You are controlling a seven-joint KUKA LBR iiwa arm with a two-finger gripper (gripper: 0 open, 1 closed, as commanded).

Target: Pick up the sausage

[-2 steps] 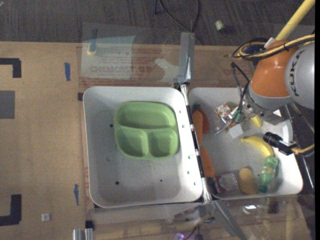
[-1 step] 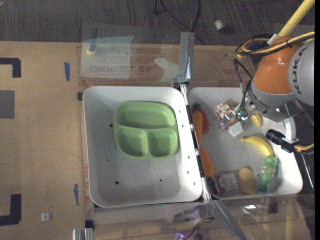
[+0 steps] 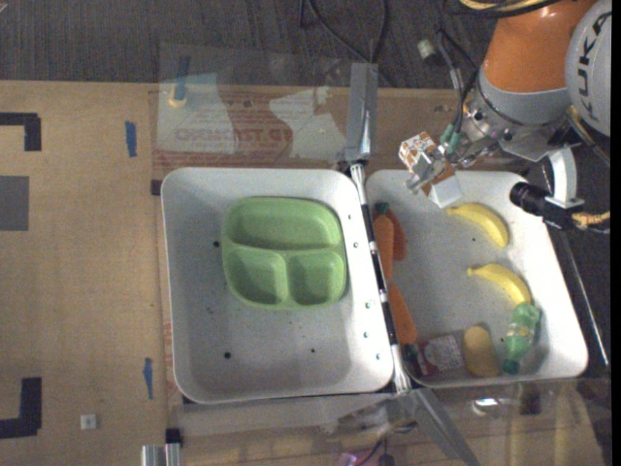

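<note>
The tool (image 3: 434, 175) hangs over the right bin's (image 3: 572, 357) far edge; its grip cannot be told.

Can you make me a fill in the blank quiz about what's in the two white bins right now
1. The green three-compartment plastic plate lies in the ____ bin.
2. The right white bin holds ____ yellow bananas.
3. The long orange-brown sausage lies along that bin's ____ wall.
4. The gripper hovers over the ____ bin's far edge.

Missing words: left; two; left; right
</note>
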